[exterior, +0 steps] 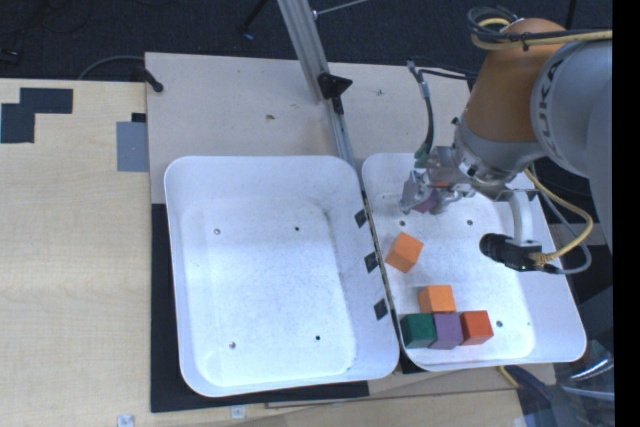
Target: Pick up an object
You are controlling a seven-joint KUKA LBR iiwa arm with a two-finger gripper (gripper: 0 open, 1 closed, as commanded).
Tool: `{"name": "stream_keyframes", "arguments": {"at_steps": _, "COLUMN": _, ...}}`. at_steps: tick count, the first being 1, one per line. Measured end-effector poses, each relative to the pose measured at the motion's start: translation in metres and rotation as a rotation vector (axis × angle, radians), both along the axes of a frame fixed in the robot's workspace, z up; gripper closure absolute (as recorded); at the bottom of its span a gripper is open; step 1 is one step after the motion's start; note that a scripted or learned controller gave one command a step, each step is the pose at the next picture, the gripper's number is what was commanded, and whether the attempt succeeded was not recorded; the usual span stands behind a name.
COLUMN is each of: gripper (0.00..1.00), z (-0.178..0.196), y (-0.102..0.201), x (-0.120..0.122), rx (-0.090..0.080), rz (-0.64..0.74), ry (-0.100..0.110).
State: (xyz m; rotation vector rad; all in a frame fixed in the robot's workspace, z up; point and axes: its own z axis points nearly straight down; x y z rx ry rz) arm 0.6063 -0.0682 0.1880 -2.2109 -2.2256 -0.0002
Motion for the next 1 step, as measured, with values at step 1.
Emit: {"name": "stream_keyframes", "arguments": {"at_steps": 1, "gripper": 1.00, "z": 0.0109, "y": -0.0038, "x": -0.0016, "rx": -0.003, "rz": -0.002, "ry": 0.002}}
